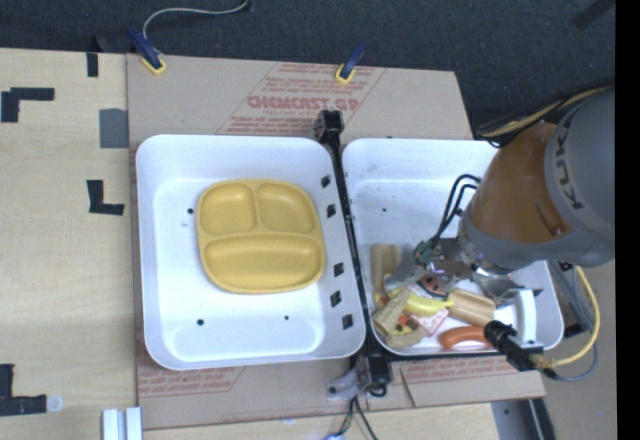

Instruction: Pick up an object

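My gripper (428,266) hangs low in the right bin (400,173), over a heap of toy food at the bin's near side. Just left of it lies a tan slice (385,258). Below it are a sandwich wedge (398,320), a small yellow piece (426,307), a tan bun (471,306) and an orange-red sausage (461,336). The grey arm with its orange band (520,193) covers the bin's right part. The wrist hides how the gripper meets the food.
The left bin (165,228) holds a yellow divided plate (262,235). A black divider (340,218) runs between the bins. Both bins rest on a cardboard sheet (300,98). The far half of the right bin is bare white floor.
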Tool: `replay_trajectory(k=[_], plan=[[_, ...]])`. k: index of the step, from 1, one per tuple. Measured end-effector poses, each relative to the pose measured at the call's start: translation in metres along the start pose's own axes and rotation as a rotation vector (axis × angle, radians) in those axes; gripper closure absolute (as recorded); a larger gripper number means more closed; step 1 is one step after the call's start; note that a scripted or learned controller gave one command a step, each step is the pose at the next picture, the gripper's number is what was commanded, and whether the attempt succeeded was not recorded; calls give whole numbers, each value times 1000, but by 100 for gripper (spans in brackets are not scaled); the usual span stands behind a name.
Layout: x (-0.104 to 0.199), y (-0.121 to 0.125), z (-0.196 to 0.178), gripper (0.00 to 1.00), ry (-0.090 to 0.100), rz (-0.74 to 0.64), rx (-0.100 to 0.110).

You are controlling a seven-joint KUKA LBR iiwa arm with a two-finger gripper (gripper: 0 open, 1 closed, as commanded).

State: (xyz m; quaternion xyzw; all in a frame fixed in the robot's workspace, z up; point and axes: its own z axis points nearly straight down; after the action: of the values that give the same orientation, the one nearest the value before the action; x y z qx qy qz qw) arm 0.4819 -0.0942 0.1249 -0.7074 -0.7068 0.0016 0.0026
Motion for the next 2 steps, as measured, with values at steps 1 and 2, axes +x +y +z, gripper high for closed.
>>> replay_trajectory(k=[1, 2], plan=[[-3, 23, 39, 0, -1, -1, -4], [-5, 23, 29, 100, -4, 1, -9]])
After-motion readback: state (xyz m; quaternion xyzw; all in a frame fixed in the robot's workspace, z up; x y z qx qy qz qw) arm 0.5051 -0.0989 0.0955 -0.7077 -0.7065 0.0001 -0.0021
